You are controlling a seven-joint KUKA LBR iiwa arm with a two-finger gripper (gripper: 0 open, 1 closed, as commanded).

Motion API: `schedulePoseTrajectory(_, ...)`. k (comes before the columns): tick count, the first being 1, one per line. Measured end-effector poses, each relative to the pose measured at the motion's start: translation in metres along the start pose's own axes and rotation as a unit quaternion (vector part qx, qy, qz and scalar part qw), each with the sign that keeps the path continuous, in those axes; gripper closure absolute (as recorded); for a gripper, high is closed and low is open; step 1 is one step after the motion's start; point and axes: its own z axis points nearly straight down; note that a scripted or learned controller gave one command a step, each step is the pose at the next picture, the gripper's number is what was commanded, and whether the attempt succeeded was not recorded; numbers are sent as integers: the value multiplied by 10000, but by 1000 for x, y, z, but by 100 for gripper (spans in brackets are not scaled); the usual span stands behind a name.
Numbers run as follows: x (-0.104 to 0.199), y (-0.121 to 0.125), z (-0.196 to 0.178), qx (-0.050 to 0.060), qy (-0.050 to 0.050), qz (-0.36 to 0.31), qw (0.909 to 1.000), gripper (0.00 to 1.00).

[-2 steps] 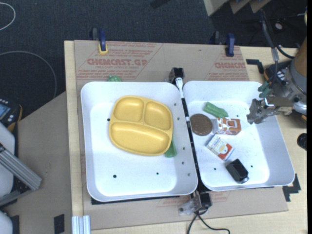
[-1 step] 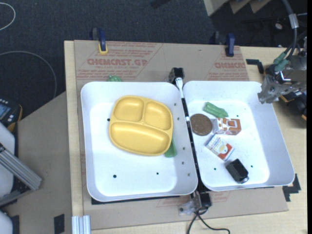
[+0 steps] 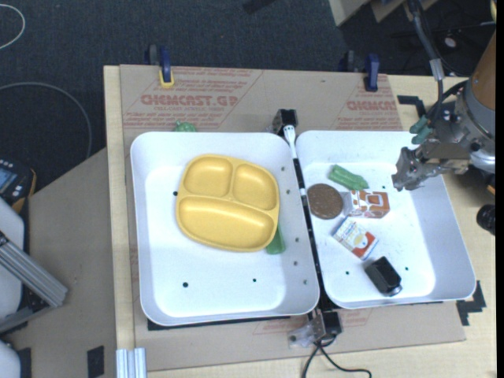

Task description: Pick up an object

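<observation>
Fingers: I cannot tell how they stand; the gripper [image 3: 403,178] hangs over the right bin [image 3: 441,235] by its far right edge, holding nothing I can see. 5 small objects [image 3: 353,219] cluster near that bin's left edge, reachable. The left bin [image 3: 157,235] carries a yellow tray [image 3: 228,203]; dark carpet [image 3: 71,30] surrounds the bench.

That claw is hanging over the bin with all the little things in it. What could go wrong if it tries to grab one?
The brown disc, green piece and two small packets lie crowded together, so the gripper might nudge neighbours or catch two. The flat disc may slip free.
</observation>
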Motion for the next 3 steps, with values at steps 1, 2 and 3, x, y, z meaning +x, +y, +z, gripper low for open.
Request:
schedulePoseTrajectory(1, 20, 21, 72, 16, 1, -6, 10000, 100)
schedulePoseTrajectory(2, 68, -1, 105, 9, 7, -21, 10000, 100)
schedulePoseTrajectory(3, 86, 2, -24, -114, 9, -18, 9999, 100)
